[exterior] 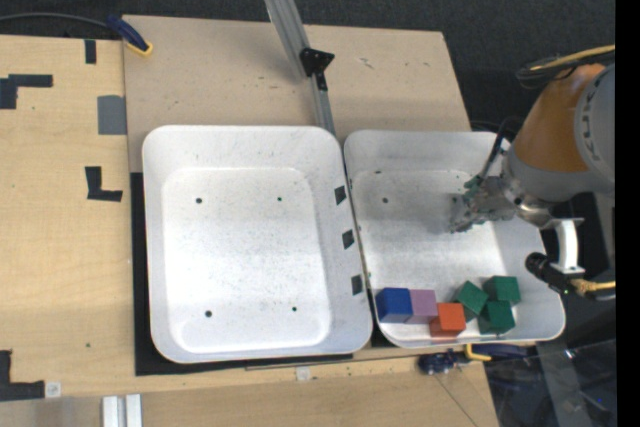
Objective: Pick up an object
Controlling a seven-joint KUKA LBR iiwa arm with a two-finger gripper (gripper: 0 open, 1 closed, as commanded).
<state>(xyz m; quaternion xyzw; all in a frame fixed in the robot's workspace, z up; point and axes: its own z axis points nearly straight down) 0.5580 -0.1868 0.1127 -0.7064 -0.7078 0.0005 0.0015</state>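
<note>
A cluster of small blocks is seen along the near edge of the right bin (420,150): a blue cube (395,303), a lilac cube (424,304), an orange cube (450,318) and three green blocks (487,303), packed close together. The gripper (468,210) is held low over the bin's middle, well apart from them. The left bin (160,215) lies alongside.

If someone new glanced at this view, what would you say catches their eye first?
Probably the cluster of coloured blocks along the near edge of the right bin: blue, pale purple, orange and three green. Next, the gripper hanging over that bin's middle, apart from the blocks, then the broad left bin.
</note>
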